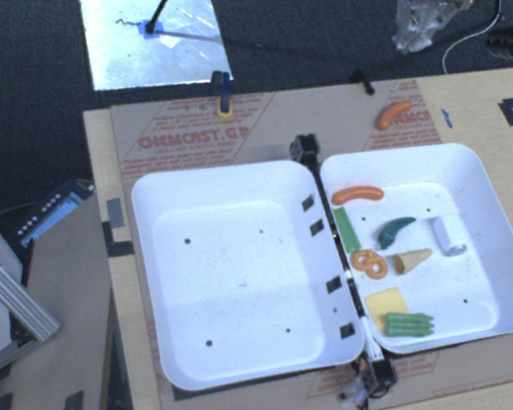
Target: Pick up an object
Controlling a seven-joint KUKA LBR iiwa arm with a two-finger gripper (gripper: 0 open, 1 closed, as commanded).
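Observation:
My gripper [413, 27] hangs at the top right of the camera view, well behind the bins and over the dark floor, with nothing visible between its fingers. The right bin [494, 213] holds several small toys: an orange sausage [357, 195], a green stick [345, 228], a dark green pepper [395, 230], a pretzel [371, 263], an ice-cream cone [413, 260], a white cylinder [446, 234], a yellow cheese slice [386, 303] and a green bean bundle [409, 324].
The left bin [237, 268] lies beside the right one, joined by a black hinge strip [329, 236]. A second orange sausage [393, 114] rests on the board behind the right bin. A yellow and blue clamp [221, 95] stands at the board's back edge.

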